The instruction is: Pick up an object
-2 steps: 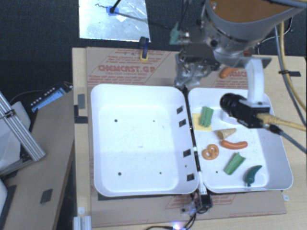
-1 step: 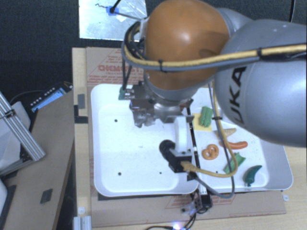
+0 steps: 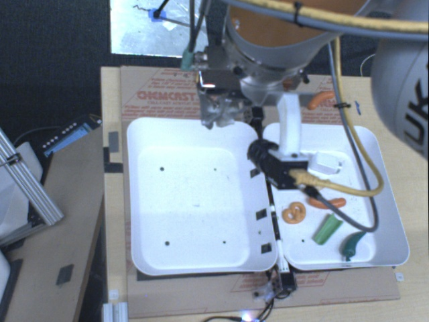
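Even, soft light fell from above; the white bins (image 3: 188,193) glared mildly, shadows stayed faint, and the close arm (image 3: 402,79) blurred.

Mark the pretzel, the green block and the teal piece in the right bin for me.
pretzel (image 3: 293,212): camera view, centre of its loops.
green block (image 3: 327,229): camera view, middle of its top face.
teal piece (image 3: 351,244): camera view, its wider body.
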Controlling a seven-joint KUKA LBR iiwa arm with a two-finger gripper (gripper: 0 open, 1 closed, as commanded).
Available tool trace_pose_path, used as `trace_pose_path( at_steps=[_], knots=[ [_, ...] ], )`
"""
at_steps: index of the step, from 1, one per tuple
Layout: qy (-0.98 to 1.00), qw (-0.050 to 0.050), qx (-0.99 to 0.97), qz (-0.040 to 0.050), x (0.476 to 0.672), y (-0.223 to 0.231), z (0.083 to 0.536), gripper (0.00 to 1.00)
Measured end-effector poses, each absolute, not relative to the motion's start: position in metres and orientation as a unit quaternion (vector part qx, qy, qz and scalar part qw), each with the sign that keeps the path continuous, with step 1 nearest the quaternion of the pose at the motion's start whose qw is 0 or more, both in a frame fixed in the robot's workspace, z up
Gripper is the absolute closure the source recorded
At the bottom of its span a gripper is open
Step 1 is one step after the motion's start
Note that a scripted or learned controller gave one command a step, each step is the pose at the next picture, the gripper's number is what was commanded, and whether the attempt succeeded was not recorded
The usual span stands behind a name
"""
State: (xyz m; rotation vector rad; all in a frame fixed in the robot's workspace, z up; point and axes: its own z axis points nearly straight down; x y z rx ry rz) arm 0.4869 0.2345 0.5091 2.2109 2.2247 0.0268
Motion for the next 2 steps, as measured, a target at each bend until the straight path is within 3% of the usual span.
trace_pose_path(
  at_steps=[1, 2],
  knots=[
    [0.707, 0.003, 0.707, 0.0045, 0.588, 0.234, 0.537, 1.0],
    [0.709, -0.002, 0.705, -0.0037, 0.506, 0.235, 0.468, 1.0]
  ],
)
